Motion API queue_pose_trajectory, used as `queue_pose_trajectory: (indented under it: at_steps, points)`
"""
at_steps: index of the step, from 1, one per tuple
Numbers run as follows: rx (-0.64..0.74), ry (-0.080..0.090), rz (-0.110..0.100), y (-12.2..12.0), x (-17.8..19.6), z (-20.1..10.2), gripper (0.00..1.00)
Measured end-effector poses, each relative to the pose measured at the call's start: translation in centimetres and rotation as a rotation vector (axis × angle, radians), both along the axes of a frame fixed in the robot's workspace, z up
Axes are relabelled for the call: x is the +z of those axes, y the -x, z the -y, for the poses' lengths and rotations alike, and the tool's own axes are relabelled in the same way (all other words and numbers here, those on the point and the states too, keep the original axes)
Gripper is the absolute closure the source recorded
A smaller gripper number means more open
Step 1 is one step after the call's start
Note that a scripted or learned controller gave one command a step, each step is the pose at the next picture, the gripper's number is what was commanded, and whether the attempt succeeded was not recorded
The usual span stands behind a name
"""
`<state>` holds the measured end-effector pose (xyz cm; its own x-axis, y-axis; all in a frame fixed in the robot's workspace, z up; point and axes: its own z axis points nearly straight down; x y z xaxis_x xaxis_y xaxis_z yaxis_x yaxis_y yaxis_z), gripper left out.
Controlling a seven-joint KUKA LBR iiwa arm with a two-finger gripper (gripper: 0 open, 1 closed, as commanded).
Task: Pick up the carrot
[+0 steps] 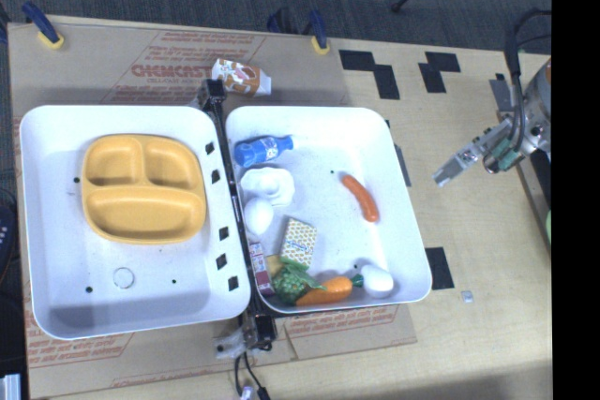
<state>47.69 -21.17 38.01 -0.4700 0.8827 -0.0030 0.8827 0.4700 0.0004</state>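
We see a robotics lab bench, cardboard sheet (234, 51) clamped down with blue clamps (42, 23), black tape markers (370, 70), two white bins (56, 295) of toy food.

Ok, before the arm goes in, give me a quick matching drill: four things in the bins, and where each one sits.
Things:
1. carrot
2. yellow tray
3. blue bottle
4. sausage

Places:
A. left bin
B. near edge of the right bin, beside the white egg
C. far left corner of the right bin
D. right side of the right bin, lying apart

Pairs: 1-B, 2-A, 3-C, 4-D
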Motion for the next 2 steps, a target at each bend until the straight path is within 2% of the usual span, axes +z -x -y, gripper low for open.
queue_pose_trajectory:
  at_steps: [1,2]
  points:
    - [0.254,0.001,0.000,0.0,4.9,-0.1,1.00]
    - [0.454,-0.001,-0.003,0.0,-6.7,-0.1,1.00]
